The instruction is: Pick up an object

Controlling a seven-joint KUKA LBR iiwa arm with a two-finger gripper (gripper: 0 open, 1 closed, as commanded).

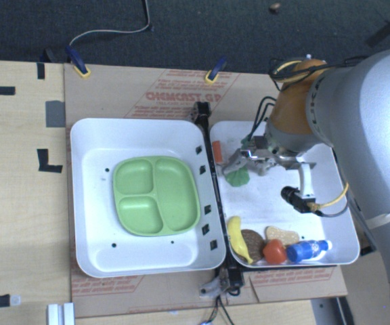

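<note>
My gripper (246, 162) hangs low over the upper left part of the right bin (340, 208), below the grey arm and its orange band (293, 110). A small green object (237, 177) lies on the bin floor right at the gripper's tip, partly covered by it. I cannot see whether it is gripped or just lying under the gripper. Along the bin's front edge lie a yellow banana (236, 238), a brown round piece (252, 240), a red tomato-like ball (274, 252), a tan bread-like piece (282, 234) and a blue bottle (308, 250).
The left bin (87, 181) holds a green divided plate (156, 195). A thin orange item (217, 151) lies against the right bin's left wall. A black cable connector (296, 199) with a yellow lead hangs over the right bin's middle. Cardboard lies under both bins.
</note>
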